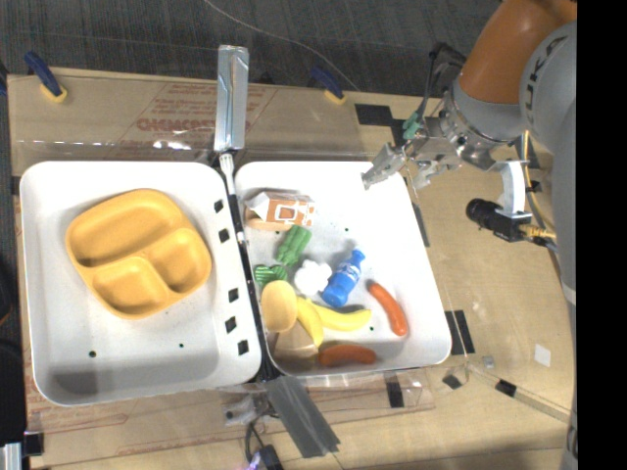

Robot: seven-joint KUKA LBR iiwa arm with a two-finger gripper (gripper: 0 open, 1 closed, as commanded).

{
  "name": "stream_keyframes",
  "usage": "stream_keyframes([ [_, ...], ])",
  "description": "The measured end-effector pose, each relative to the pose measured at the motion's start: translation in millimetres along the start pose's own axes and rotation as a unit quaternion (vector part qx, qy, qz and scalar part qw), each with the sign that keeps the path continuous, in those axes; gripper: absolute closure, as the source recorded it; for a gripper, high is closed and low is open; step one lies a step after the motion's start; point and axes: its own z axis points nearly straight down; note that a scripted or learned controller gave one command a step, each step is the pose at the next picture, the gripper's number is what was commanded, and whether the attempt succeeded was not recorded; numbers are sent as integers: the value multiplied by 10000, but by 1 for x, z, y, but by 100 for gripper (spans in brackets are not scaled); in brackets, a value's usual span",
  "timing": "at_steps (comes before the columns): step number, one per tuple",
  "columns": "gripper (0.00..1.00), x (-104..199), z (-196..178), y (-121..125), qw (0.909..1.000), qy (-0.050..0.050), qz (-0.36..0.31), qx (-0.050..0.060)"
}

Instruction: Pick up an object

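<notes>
Blue bottle (342, 280) lies mid-heap in the right bin (416, 262), banana (328, 316) and sausage (388, 307) close by (quite a jumble). Gripper (390, 167) hangs over the bin's far edge, fingers apart, nothing between them. Picking is all ahead.

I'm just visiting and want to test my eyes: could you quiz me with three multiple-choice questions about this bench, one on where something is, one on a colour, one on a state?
1. Where is the yellow divided tray?
A. the left bin
B. the right bin
C. the bare bench

2. What colour is the small bottle among the toys?
A. pink
B. blue
C. black

3. Where is the gripper now?
A. above the right bin's far right corner
B. pressed into the tray
C. over the left bin

Key: 1 A, it lies alone in the left bin; 2 B, its body is plainly blue; 3 A, its tip hangs at that corner.
</notes>
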Motion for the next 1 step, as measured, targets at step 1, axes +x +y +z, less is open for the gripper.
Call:
stream_keyframes([
  [1,0,4,90,-52,9997,10,250,30],
])
